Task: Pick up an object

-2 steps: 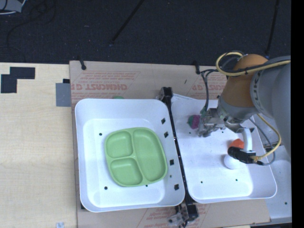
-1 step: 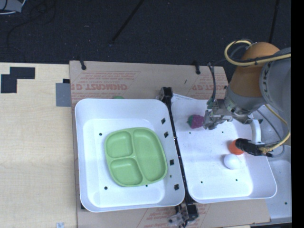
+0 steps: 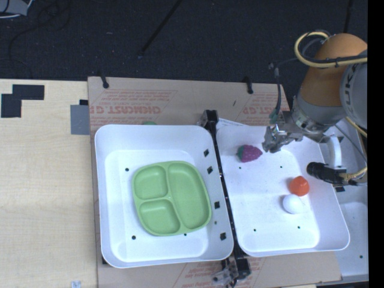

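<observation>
We judge this the approach step: our end effector hangs just right of the purple berry-like toy at the back of the right bin; we cannot tell its state. Next we must centre over the toy and descend.

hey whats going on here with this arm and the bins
A grey robot arm reaches in from the right over the right bin, its gripper right beside a purple toy fruit near the bin's back. Nothing is visibly held. An orange ball and a white ball sit together nearby. The left bin holds a green divided tray.
</observation>
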`<state>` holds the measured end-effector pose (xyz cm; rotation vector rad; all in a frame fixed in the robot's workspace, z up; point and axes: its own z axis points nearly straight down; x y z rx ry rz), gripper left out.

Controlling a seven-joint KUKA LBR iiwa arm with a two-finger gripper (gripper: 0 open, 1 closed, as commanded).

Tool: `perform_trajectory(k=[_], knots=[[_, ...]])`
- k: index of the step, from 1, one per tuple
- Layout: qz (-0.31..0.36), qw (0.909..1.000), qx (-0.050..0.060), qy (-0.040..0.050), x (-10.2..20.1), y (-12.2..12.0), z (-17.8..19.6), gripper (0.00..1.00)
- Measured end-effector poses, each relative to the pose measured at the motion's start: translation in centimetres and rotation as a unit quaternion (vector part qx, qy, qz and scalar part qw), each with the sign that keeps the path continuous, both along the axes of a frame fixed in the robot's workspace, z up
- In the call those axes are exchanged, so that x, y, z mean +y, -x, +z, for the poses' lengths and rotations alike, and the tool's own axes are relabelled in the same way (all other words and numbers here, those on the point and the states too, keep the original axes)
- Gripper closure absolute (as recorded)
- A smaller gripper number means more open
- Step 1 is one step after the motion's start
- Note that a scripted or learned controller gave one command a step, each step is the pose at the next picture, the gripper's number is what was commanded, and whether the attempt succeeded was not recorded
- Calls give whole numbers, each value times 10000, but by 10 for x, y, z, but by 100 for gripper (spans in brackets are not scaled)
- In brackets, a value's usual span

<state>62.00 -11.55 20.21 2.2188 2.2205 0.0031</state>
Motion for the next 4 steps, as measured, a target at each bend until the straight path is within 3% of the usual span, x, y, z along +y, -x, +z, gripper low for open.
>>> perform_trajectory(k=[1,4], knots=[[1,10000,7,0,-1,0,47,100],[20,10000,41,-12,178,11,49,100]])
